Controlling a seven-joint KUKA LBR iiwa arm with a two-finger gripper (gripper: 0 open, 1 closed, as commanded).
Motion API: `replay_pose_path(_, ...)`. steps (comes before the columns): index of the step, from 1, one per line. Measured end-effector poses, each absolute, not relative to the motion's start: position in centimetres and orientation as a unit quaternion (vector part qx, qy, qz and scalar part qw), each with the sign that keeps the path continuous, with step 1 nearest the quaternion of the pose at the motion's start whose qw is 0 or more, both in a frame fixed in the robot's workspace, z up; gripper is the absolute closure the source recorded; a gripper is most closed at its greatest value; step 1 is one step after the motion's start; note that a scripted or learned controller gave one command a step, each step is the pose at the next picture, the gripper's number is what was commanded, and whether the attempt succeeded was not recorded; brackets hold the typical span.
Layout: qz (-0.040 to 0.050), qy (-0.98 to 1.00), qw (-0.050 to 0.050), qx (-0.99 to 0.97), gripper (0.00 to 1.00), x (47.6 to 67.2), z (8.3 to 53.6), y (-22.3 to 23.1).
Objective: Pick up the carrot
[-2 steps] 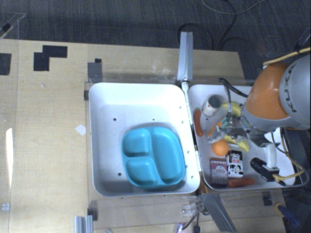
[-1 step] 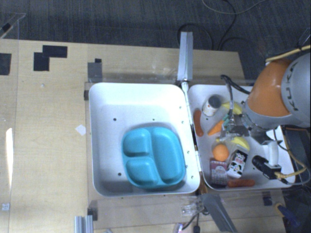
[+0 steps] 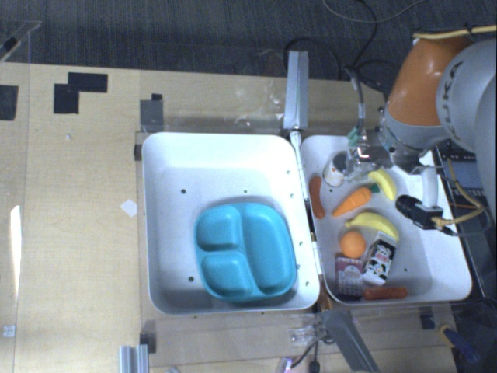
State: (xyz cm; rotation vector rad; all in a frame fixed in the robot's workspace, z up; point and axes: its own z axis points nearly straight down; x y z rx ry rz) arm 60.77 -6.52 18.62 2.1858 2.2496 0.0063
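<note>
The orange carrot lies tilted in the upper middle of the right bin, its thick end pointing up and right. My gripper hangs over the bin's upper left part, just above and slightly left of the carrot. The grey arm with its orange band reaches in from the right behind it. Nothing appears lifted off the bin floor.
Around the carrot lie a red sausage to its left, two bananas, an orange, a small carton, a packet and another red sausage. The left bin holds a blue divided plate.
</note>
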Motion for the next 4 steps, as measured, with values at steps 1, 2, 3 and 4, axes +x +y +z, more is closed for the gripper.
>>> replay_pose_path(1,0.0012,0.680,0.001,0.733,1.00,54.3,18.5,-4.4)
replay_pose_path(2,0.0018,0.805,0.003,0.594,1.00,64.4,18.8,-6.6)
replay_pose_path(3,0.0020,0.699,0.001,0.715,1.00,58.2,21.7,0.0)
replay_pose_path(4,0.0008,0.480,0.000,0.877,1.00,58.0,20.1,7.4)
